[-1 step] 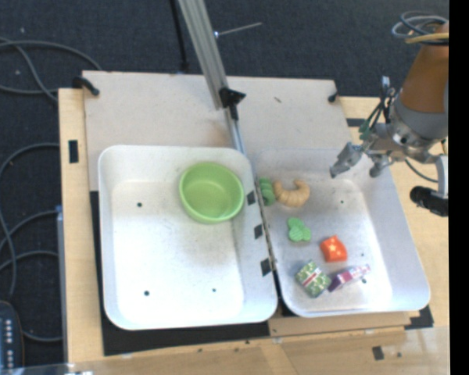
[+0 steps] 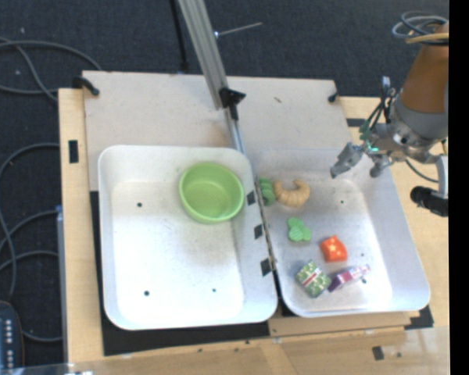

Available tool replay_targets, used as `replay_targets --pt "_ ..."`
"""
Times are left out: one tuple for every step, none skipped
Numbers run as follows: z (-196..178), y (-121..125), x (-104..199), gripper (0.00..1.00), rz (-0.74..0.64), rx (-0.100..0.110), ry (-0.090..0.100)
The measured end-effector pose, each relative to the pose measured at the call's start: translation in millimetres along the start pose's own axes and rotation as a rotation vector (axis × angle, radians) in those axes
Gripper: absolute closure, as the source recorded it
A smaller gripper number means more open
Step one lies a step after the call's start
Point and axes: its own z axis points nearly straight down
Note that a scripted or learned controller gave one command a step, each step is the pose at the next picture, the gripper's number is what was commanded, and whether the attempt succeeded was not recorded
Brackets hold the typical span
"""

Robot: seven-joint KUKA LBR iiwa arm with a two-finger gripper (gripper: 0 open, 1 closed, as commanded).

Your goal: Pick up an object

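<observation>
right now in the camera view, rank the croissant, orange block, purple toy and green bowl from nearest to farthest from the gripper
Measured from the gripper, at the right bin's far edge:
1. croissant, far part of the right bin, near the divider.
2. orange block, middle of the right bin.
3. purple toy, near edge of the right bin.
4. green bowl, in the left bin.

The right bin [image 2: 391, 233] lies open along its right side; toys crowd its left (croissant [image 2: 291, 193], orange block [image 2: 333, 248]).
</observation>
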Motion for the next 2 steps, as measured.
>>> replay_targets --pt "62.1 3.4 -1.0 0.0 0.001 0.006 -0.001" --pt "114.8 2.0 -2.7 0.0 0.004 0.005 -0.002"
